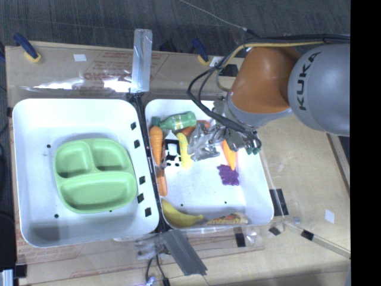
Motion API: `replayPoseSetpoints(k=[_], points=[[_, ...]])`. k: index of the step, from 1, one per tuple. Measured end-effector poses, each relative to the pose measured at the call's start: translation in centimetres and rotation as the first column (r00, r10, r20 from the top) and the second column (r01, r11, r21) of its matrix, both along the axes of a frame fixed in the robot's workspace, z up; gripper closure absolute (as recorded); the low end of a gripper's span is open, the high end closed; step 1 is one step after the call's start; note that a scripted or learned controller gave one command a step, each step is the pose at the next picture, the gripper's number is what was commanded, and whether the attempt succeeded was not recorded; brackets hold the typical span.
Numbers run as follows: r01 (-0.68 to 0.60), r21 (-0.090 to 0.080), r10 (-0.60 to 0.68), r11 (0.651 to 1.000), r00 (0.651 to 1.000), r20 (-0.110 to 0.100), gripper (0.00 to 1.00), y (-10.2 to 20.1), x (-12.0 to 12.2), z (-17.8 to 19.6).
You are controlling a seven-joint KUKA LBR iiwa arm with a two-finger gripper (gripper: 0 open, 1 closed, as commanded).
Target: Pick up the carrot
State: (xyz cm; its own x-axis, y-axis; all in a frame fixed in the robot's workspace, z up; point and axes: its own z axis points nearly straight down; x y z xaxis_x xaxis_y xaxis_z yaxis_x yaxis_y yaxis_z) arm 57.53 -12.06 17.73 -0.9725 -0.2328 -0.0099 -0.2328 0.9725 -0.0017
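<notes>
Carrot (156,144) lies by the right bin's (262,186) left wall; whether the fingers (202,146) are open, I cannot tell.

Carrot (156,143) hemmed: bin wall (144,159) left, green bottle (177,122) touching top; right side seemingly open.

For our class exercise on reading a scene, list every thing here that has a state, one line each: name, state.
carrot: lying flat along the right bin's left wall, not held
green bottle: lying on its side
banana: lying at the bin's near edge
purple grapes: resting on the bin floor
green tray: upright in the left bin
hand: low over the right bin
</notes>
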Motion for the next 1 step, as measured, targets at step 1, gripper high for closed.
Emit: replayPoseSetpoints(k=[1], points=[[0.363, -0.001, -0.363, 0.932, 0.932, -0.011, 1.0, -2.71, -5.47, -0.24]])
